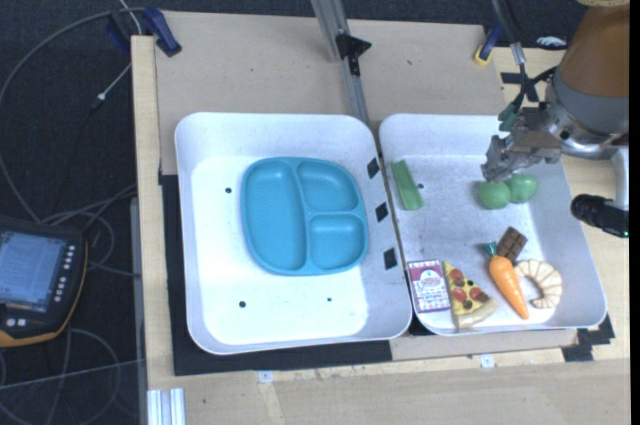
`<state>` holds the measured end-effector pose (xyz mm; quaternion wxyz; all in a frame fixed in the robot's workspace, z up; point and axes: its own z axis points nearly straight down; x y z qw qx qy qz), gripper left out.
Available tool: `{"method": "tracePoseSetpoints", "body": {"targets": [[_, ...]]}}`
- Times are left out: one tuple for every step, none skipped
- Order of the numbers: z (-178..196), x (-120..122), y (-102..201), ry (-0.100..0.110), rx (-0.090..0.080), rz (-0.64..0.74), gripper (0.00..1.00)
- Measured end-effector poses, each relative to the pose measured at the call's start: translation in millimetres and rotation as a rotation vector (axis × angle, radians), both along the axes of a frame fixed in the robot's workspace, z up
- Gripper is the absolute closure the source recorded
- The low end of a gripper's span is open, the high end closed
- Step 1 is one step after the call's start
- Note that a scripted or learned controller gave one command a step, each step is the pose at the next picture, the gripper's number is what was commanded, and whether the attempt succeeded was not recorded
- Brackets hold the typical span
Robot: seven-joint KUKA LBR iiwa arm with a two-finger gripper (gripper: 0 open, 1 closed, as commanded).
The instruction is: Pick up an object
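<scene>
- While the arm (596, 43) reaches in from 3 o'clock, its gripper (512, 163) hangs over the right bin (572, 243), low above the green pieces at the bin's upper middle.
- Whether the jaws stand apart or together I cannot tell; the metal head hides them, and nothing can be seen between them.
- Two green things lie just under and at 6 o'clock of the gripper: a green ball (493, 195) and a second green lump (523, 186), touching each other or nearly so.
- At 9 o'clock of the ball, near the bin's left wall, lies a green stick (405, 184), lengthwise from 12 to 6 o'clock.
- Toward the bin's 6 o'clock edge sits a cluster: a carrot (508, 285) pointing to 5 o'clock, a small brown block (513, 242) at its 12 o'clock, and a pale ring (543, 283) touching the carrot at 3 o'clock.
- At 9 o'clock of the carrot lie a pizza slice (468, 296) and, beside it, a pink carton (427, 285) at the bin's lower left corner.
- The left bin (210, 243) holds a blue tray (303, 215) with three compartments, near its middle.
- Both bins rest side by side on the surface (250, 63).
</scene>
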<state>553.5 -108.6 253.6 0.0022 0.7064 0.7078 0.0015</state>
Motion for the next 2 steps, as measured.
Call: {"method": "tracePoseSetpoints", "body": {"targets": [[-14,-3,53,0.009,0.005,0.004,1.0],[-10,-1,100,0.006,0.004,0.004,1.0]]}}
